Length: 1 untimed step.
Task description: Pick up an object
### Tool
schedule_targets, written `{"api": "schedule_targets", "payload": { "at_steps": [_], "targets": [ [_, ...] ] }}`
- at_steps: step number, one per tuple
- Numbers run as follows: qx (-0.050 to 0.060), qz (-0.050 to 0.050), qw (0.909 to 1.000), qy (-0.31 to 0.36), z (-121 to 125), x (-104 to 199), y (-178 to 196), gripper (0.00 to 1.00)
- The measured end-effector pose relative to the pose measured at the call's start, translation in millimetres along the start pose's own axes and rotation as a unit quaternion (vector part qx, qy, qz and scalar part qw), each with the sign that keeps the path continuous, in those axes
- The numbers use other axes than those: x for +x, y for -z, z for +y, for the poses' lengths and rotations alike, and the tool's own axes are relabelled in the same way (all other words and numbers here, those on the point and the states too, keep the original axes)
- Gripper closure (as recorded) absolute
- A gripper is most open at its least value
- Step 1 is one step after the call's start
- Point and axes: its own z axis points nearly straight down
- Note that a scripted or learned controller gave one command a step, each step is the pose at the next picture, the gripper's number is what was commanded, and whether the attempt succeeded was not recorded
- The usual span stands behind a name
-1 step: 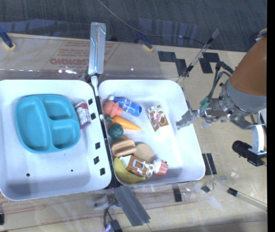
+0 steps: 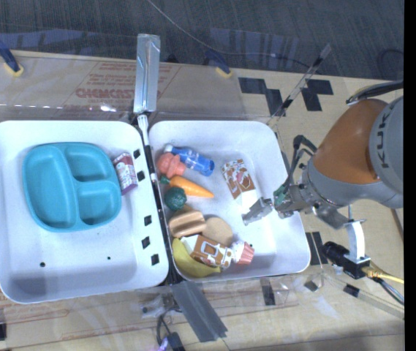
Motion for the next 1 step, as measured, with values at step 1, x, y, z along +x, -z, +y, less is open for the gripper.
{"api": "schedule_targets", "payload": {
  "at_steps": [1],
  "targets": [
    [-0.005,-0.002,0.9997,-0.025,71.6,-6.6,27.6,0.00]
  ]
}}
